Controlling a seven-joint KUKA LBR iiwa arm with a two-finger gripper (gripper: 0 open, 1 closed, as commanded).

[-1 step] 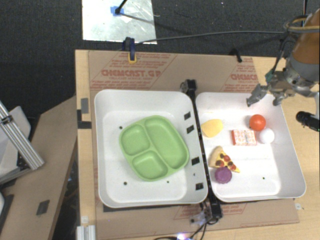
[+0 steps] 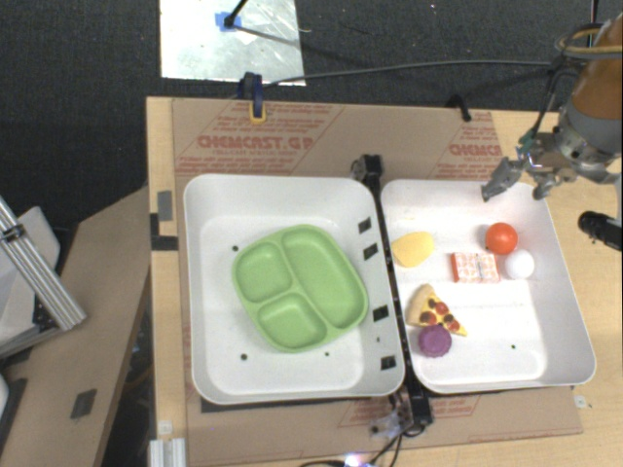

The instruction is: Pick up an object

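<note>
Dark carpet-like flooring surrounds a brown bench board (image 2: 321, 129) printed with "CHEMCAST GP" in red, readable twice along its far edge, once on the left and, more faintly, on the right. A shiny foil sheet (image 2: 232, 27) lies on the floor beyond the board, and a blue-and-yellow clamp (image 2: 253, 97) grips the board's far edge.

From the one overhead camera, two white bins sit side by side. Filling the middle of the left bin (image 2: 209, 261) is a green divided plate (image 2: 299, 287) with three compartments. The right bin (image 2: 555, 339) holds the candidates for picking: a yellow lemon-like toy (image 2: 413, 249) near the divider, an orange-red ball (image 2: 501, 237), a small white ball (image 2: 521, 265) just beside it, a little red-and-white box (image 2: 474, 268) between them and nearer the camera, a toy pizza slice (image 2: 433, 310), and a purple piece (image 2: 434, 341) touching the slice's near edge. Any print on the box is too small to read.

The gripper (image 2: 521, 178) hangs over the far right corner of the right bin, its two fingers spread apart with nothing between them, well clear of the toys.

All look like light, stiff plastic play food. The round balls would probably be slippery and roll from a pinch; the box offers flat parallel sides and seems the surest hold, taken across its short width. The orange-red ball lies closest to the gripper.
</note>
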